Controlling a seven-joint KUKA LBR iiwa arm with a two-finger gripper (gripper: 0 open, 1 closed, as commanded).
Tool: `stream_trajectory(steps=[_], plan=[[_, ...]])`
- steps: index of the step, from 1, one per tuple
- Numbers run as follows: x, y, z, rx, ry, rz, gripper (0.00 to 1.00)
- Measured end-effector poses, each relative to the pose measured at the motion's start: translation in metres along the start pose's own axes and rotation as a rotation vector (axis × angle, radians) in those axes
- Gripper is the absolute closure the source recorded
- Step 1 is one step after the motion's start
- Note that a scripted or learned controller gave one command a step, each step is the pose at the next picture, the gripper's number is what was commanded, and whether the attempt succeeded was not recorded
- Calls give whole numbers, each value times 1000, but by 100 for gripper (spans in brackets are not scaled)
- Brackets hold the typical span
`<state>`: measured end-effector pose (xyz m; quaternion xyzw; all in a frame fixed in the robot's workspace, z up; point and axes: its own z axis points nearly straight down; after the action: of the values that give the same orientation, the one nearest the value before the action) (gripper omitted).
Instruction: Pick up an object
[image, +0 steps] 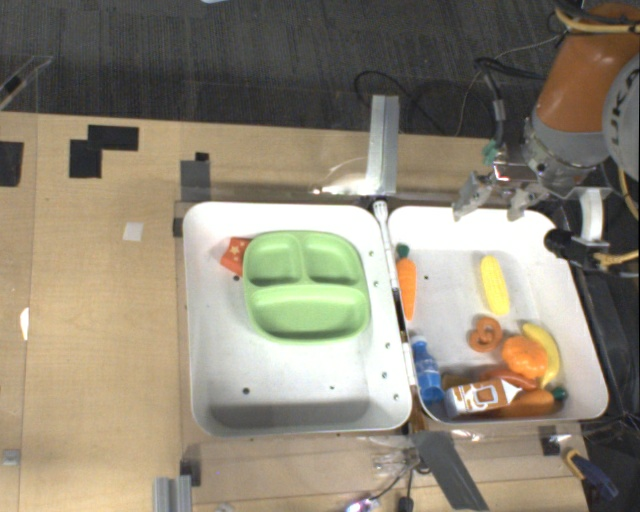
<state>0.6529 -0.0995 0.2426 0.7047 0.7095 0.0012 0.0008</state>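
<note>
My gripper (494, 204) hangs over the far rim of the right bin (450, 255), its two fingers (468, 205) spread apart with nothing between them, so it is open. Inside that bin lie a yellow corn cob (494, 282), a carrot (405, 283) along the left wall, a brown ring-shaped piece (487, 334), an orange fruit (522, 355), a banana (546, 350), a brown bottle (488, 395) and a blue bottle (427, 368). The corn cob is the closest of these, a little nearer to the camera than the gripper.
The left bin (290, 395) holds a green divided plate (305, 285) with a small red item (234, 256) tucked at its left edge. A metal post (384, 140) stands behind the seam between the bins. Cables trail behind the arm at the back right.
</note>
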Motion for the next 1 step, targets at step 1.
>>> stream_trajectory(steps=[1], plan=[[-28, -19, 146, -1, 0, -116, 0]])
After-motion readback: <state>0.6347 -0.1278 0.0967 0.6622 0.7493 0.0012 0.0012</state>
